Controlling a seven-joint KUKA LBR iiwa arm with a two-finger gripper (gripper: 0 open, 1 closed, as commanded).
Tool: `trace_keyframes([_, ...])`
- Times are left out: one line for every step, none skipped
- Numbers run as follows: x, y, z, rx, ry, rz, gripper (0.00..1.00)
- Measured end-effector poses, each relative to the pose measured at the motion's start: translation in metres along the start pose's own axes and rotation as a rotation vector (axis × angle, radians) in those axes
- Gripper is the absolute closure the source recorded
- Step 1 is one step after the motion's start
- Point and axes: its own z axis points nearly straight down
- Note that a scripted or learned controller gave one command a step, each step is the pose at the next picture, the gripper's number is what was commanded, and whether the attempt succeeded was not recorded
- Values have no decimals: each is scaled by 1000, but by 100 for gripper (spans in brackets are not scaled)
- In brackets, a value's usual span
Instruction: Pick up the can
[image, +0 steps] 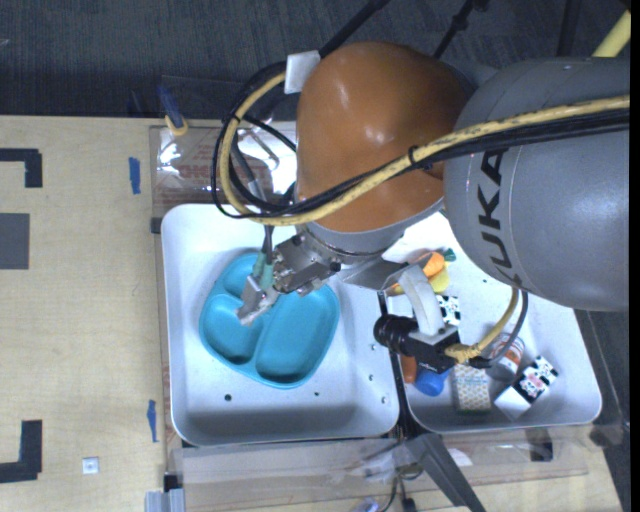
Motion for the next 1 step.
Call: trace_keyframes([-4, -7, -16, -6, -2, -317, 0])
